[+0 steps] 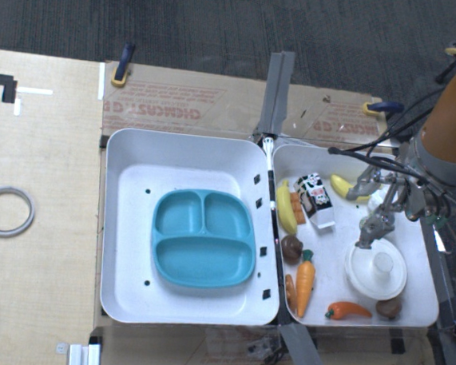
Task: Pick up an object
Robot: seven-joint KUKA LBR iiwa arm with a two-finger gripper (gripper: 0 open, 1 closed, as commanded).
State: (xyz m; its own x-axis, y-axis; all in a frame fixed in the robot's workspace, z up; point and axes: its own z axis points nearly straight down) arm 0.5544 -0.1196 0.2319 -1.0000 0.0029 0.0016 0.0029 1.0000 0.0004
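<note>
In the camera view, the gripper (374,224) hung over the right bin (422,317), just above the white lidded bowl (376,268) near that bin's right wall; whether it was apart or together could not be told. The carrot (304,283) and banana (286,207) lay along the left wall. A sound pick would call for descending squarely over one item, clear of its neighbours.

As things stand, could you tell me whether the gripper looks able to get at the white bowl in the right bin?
Probably yes. The gripper hangs just over the white bowl, nothing lies between them, and the bowl's top is uncovered. The red pepper and the carrot lie beside it, off the path.
</note>
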